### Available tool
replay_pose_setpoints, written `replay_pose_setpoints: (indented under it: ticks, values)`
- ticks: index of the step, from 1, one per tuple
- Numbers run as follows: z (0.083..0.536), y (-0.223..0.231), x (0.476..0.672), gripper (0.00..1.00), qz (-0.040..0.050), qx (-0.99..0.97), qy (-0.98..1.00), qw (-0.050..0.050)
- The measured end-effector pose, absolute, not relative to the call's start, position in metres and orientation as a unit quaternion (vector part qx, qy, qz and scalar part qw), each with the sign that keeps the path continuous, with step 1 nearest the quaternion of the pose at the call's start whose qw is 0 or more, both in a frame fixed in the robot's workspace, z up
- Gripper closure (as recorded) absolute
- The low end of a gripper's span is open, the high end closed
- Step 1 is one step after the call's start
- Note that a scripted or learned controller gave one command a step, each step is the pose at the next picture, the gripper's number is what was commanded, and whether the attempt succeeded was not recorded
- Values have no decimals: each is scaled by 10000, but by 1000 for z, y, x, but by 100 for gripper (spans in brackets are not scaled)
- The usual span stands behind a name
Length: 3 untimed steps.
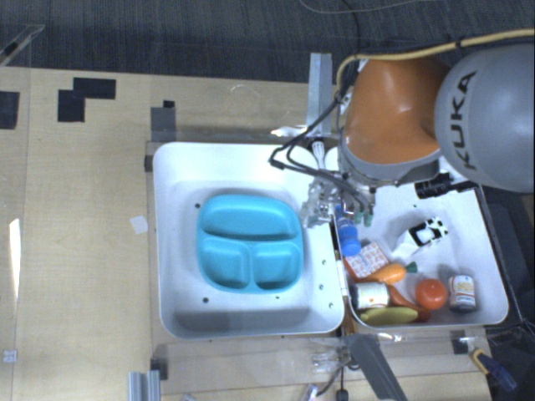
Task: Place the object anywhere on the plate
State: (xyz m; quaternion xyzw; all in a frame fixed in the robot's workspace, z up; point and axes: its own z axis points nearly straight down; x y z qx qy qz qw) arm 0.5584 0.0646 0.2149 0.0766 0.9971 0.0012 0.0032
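- One camera, fixed high over the bench (pixel 75 249), looking down at a slant.
- Both bins sit right of the middle: the left bin (pixel 171 249) with its blue plate (pixel 249 241), and the right bin (pixel 489 257) beside it.
- The arm (pixel 418 115) enters from the right and looms large, nearer the lens than the bins.
- Dark floor (pixel 167 15) runs along the top edge, beyond the bench's far side.
- The view is wide, not close.
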Motion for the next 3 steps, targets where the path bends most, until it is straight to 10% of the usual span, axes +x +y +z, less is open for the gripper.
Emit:
replay_pose_setpoints:
  ticks: [2,3]
  values:
    - [316,81,647,100,16,-203,9998,65]
    - [228,131,614,100,16,259,9997,34]
